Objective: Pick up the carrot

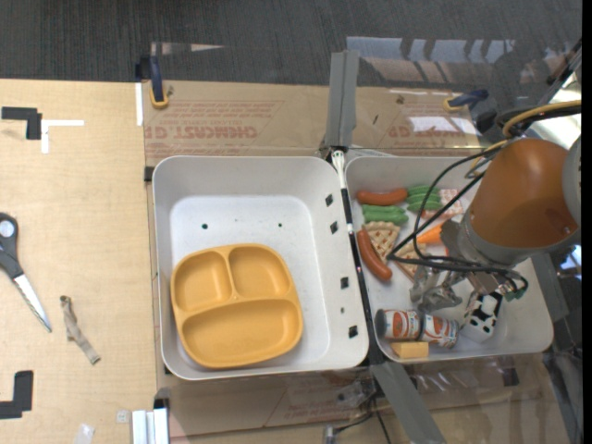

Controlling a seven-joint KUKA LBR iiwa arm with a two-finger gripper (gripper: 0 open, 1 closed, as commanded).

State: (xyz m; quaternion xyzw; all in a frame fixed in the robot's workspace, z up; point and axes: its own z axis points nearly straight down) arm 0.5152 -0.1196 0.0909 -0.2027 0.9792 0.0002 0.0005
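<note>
Two sausages (377, 248), greens (384, 214) and a can (421, 326) crowded the carrot (429, 234); the gripper (435, 294) hung beside it, grip unclear.

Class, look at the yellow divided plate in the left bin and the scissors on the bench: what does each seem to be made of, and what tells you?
The plate looks like moulded plastic, one even yellow with a soft sheen and rounded compartment edges. The scissors seem to have bright steel blades; their dark handles are probably plastic, too small to be sure.
</note>
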